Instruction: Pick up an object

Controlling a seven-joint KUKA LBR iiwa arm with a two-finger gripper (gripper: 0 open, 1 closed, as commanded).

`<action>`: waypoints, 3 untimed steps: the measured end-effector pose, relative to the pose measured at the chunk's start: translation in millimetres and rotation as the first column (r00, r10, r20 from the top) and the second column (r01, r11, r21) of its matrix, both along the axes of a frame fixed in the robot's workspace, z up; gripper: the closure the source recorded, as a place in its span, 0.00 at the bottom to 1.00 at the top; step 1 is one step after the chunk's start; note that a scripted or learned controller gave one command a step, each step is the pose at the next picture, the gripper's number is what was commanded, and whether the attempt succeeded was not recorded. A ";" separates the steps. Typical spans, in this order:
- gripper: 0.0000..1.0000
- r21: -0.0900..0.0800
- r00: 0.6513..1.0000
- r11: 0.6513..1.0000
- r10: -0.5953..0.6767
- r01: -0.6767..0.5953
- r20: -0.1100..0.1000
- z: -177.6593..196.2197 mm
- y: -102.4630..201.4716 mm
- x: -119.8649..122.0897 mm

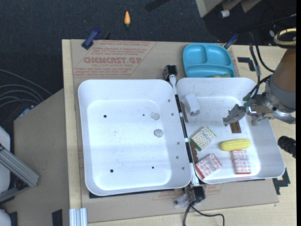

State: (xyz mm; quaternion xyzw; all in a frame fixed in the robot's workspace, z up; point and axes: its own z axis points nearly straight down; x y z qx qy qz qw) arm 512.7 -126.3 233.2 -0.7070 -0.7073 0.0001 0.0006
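Observation:
My gripper hovers over the right part of the right bin, open, with nothing between its fingers. A small brown object lies just under the left finger. In front of it rests a yellow corn cob. Nearby are a patterned small box, two red-and-white packets, and a grey block at the bin's back left.
The left bin holds two small round discs. A blue divided tray stands behind the right bin. A blue clip lies at the bench's far left corner.

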 end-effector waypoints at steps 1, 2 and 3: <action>0.00 -0.003 1.000 1.000 -0.001 0.001 0.005 -140.3 -26.2 29.6; 0.00 0.014 1.000 1.000 0.006 -0.006 0.000 -145.9 -75.7 98.1; 0.00 0.023 1.000 1.000 0.006 -0.005 -0.013 -148.4 -86.7 155.0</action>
